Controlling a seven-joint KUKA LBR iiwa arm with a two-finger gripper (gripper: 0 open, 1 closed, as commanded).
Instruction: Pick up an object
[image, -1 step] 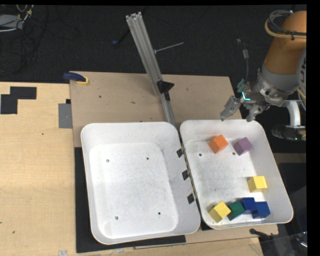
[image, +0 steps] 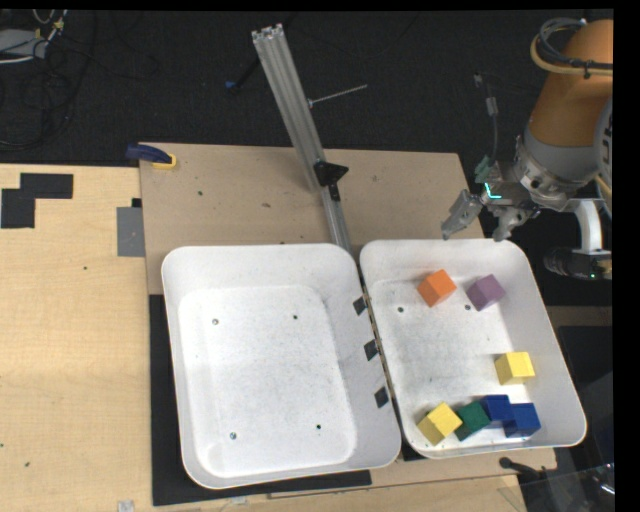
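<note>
Pale wooden bench (image: 250, 195) carries two shallow white bins side by side, with dark floor behind it. Nearest the gripper (image: 482, 222) lie an orange cube (image: 436, 287) and a purple cube (image: 486, 291), both in the far part of the right bin (image: 555, 330), just below the fingertips and slightly apart from each other. Farther from the tool, a yellow cube (image: 515, 367) sits by the bin's right wall. At the near end, well away from the gripper, four blocks cluster: a second yellow block (image: 438, 423), a green block (image: 472, 417) touching it, and two blue blocks (image: 510, 414) pressed against the green one.

The gripper hangs above the far rim of the right bin, over the bench edge, its two fingers spread apart with nothing between them. Behind it the grey arm (image: 570, 110) with its orange band rises toward the upper right.

Across from the tool, the left bin (image: 190, 275) shows bare white floor. A slanted metal rail (image: 298, 120) runs from the gap between the bins up toward the back, to the gripper's far side. A small blue and yellow clamp (image: 150, 154) sits at the bench's far left corner.
</note>
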